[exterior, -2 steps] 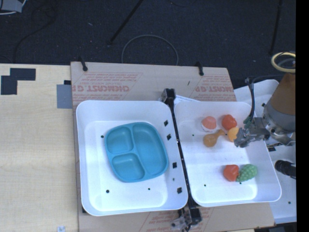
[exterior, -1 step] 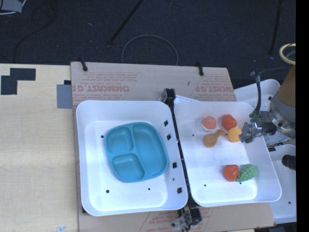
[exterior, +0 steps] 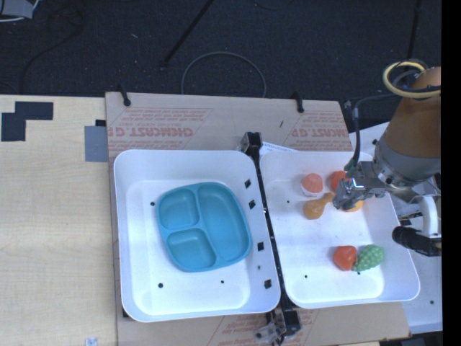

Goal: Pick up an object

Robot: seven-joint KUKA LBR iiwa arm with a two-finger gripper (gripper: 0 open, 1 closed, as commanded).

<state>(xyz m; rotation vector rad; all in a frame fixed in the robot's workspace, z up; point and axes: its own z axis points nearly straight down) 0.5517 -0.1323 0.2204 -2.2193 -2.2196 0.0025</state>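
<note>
In the right bin (exterior: 317,280) lie several small toy foods. A pink and white round piece (exterior: 312,184) rests near the bin's middle back. A tan drumstick-shaped piece (exterior: 316,207) lies just below it. An orange-red piece (exterior: 336,179) and a yellow-orange piece (exterior: 351,206) sit right at my gripper (exterior: 351,194), which is down in the bin among them. A red piece (exterior: 345,257) touching a green bumpy piece (exterior: 369,257) lies toward the front right.
The left bin (exterior: 137,193) holds a blue divided plate (exterior: 203,225). A black divider (exterior: 263,222) runs between the two bins. The arm's grey and orange body (exterior: 414,135) hangs over the right bin's far right edge.
</note>
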